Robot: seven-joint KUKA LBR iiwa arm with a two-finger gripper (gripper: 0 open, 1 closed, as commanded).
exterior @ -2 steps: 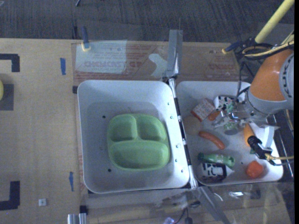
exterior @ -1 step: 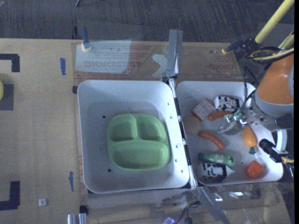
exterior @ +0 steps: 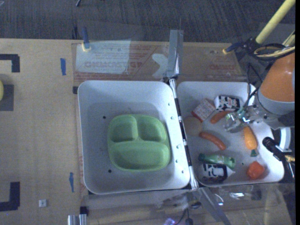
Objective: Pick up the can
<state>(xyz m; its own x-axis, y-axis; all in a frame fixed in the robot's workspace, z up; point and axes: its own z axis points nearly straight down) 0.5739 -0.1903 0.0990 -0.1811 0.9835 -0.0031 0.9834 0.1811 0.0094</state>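
My gripper (exterior: 236, 119) is low in the right bin (exterior: 187, 90); can't tell its state. The can (exterior: 214, 171), black-and-white, lies well below-left of my gripper, under the green bottle (exterior: 216, 160).

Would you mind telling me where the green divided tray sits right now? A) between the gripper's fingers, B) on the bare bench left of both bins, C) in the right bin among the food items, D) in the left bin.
D: the green divided tray lies flat on the floor of the left bin, apart from the cluttered right bin.
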